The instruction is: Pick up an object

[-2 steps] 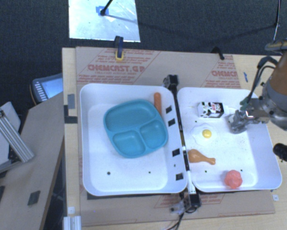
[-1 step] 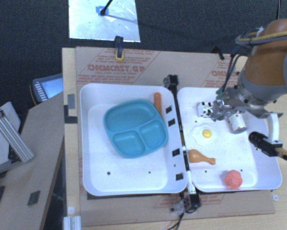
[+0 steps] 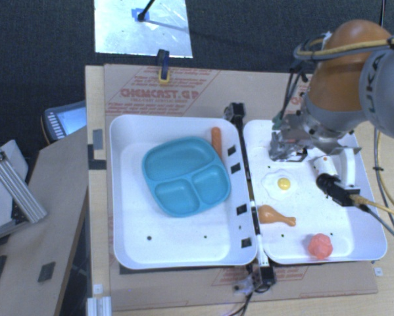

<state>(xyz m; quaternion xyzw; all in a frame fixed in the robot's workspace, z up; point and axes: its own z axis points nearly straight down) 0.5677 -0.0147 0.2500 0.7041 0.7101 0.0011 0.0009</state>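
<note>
Claw (image 3: 287, 151): low in right bin (image 3: 368, 239), far end, above fried egg (image 3: 280, 184); finger state not discernible. Same bin: drumstick (image 3: 275, 215), pink ball (image 3: 320, 245). Left bin (image 3: 127, 242): blue divided plate (image 3: 185, 176), orange sausage (image 3: 216, 141) touching its rim

Fried egg (image 3: 279, 184), drumstick (image 3: 276, 215) and pink ball (image 3: 320, 245) lie well apart, open above.

Bench (image 3: 65, 176), cardboard sheet (image 3: 183, 91) on it, two white bins (image 3: 127, 196) atop.
</note>
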